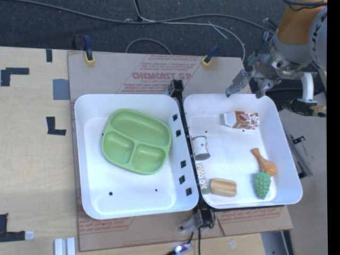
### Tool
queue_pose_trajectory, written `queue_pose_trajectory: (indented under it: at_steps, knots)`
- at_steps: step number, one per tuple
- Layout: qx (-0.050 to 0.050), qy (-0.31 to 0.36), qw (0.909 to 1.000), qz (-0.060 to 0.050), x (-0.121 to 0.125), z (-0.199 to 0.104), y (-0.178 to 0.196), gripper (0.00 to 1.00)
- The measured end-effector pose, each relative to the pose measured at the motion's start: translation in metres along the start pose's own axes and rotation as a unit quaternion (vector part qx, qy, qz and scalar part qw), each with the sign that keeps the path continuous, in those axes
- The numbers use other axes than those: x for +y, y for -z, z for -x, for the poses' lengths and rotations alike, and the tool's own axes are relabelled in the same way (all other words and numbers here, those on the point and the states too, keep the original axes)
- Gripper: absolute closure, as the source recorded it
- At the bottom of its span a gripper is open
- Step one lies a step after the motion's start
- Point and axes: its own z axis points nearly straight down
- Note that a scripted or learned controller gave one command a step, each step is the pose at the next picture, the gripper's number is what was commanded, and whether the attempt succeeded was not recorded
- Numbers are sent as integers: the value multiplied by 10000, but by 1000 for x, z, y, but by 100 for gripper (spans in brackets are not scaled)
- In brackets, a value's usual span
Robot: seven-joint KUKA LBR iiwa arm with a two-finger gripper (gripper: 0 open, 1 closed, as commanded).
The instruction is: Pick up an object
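My gripper (248,88) hangs above the far edge of the right bin (234,158), its two dark fingers spread apart with nothing between them. Below it in that bin lie a small white and brown carton (240,120), a grey and white can (200,147) on its side, a tan bread roll (222,187), a green bunch of grapes (261,185), an orange drumstick-shaped toy (264,162) and a narrow patterned bar (201,175) along the left wall. The carton is the closest object to the gripper.
The left bin (93,195) holds a green sectioned plate (137,141). A black divider with clips (183,142) joins the two bins. Blue and yellow clamps (88,53) (210,55) hold the cardboard underlay at the back. Cables run across the dark floor behind.
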Motion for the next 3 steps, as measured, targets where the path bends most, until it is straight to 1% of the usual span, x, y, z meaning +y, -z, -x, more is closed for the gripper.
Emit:
queue_pose_trajectory:
  at_steps: [1, 2, 3]
  knots:
    - [-11, 16, 10000, 68, 2, -1, 9, 0]
    - [-15, 15, 10000, 50, 5, -2, -54, 0]
    - [-17, 11, 10000, 47, -2, 3, -102, 0]
